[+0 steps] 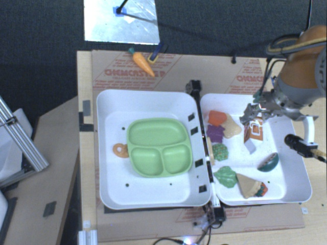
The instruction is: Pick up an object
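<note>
Carton (254, 130), orange and white, sits under the gripper (254, 117) at right of frame; whether it is pinched, I cannot tell; the lift remains.

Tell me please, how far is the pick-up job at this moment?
Done: the arm has reached over the right bin, with the gripper above an orange and white carton. In hand: nothing visibly held; whether the carton is gripped cannot be told. Left: secure and lift an object. The green tray sits in the left bin.
</note>
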Robot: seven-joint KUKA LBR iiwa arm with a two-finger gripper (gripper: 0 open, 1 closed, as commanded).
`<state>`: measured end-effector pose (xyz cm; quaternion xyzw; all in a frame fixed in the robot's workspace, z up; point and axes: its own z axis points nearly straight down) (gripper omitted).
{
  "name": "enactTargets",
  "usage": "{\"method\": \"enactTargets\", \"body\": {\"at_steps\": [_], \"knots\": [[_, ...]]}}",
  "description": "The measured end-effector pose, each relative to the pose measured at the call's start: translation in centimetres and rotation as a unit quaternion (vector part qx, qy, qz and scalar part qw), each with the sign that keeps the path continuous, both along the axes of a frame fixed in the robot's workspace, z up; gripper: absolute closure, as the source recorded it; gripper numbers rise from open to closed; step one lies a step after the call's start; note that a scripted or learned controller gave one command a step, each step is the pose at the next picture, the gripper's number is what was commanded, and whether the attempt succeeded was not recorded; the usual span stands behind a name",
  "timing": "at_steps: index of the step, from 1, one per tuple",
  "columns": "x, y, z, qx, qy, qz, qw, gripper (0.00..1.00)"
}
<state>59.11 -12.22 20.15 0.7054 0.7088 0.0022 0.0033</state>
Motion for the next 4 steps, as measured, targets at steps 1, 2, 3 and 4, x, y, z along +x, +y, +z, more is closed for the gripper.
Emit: {"method": "enactTargets", "body": {"at_steps": [1, 2, 3, 4], "knots": [[0.1, 0.0, 2.4, 0.0005, 0.002, 0.0, 1.0, 1.0], [-0.6, 5.3, 1.6, 0.0013, 0.004, 0.002, 1.0, 1.0], [-0.8, 9.9, 1.6, 0.0016, 0.004, 0.002, 1.0, 1.0], [-0.2, 13.8, 3.3, 0.0016, 0.003, 0.002, 1.0, 1.0]]}}
